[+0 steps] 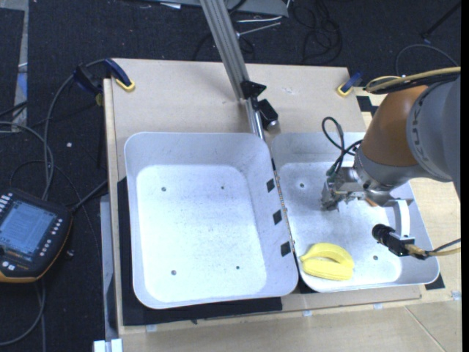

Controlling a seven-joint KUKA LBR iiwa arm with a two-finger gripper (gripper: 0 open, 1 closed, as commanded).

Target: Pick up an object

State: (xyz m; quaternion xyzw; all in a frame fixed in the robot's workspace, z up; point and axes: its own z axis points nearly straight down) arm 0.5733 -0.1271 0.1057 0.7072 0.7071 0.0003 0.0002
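A yellow banana-shaped object (327,261) lies in the right bin (306,174), near its front left corner. My gripper (331,199) hangs over the middle of that bin, behind the yellow object and well apart from it. The grey arm with its orange band reaches in from the right and covers much of the bin's right side. Nothing shows between the gripper and the bin floor.
The left bin (194,218) stands beside the right one, their walls meeting at a raised rim (277,196). A slanted metal rail (233,57) runs down from the back to the bins' junction. Clamps sit at the bench's back corners.
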